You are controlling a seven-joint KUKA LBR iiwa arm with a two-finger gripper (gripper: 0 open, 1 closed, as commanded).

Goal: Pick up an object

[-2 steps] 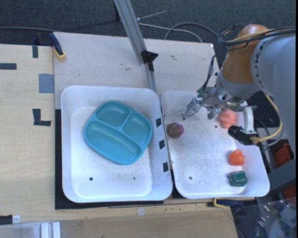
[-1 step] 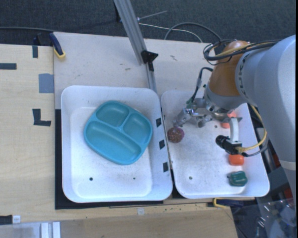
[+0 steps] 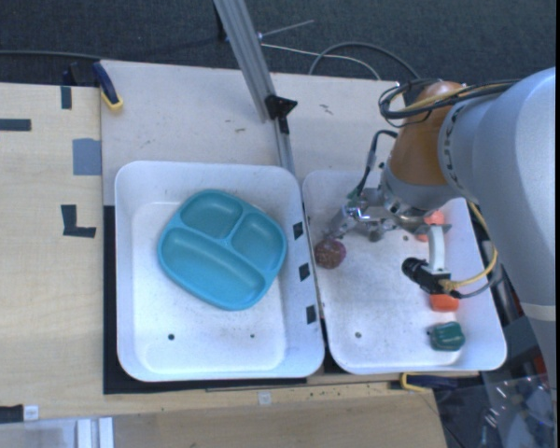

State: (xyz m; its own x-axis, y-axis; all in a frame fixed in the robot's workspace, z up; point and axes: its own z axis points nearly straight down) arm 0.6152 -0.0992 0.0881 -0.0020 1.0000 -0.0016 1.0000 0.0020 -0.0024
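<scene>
Gripper [image 3: 350,220] hung in the right bin [image 3: 383,348] just above a small reddish-brown object [image 3: 330,253]; fingers possibly open, can't tell. Approach step; next needs descent and closing.

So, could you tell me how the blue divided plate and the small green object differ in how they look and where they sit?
The blue divided plate is broad, light blue and split into compartments; the small green object is compact and dark green. The plate takes up much of the left bin, while the green object sits near the right bin's lower right corner. The plate lies farther from the gripper. Both rest flat and untouched.
</scene>
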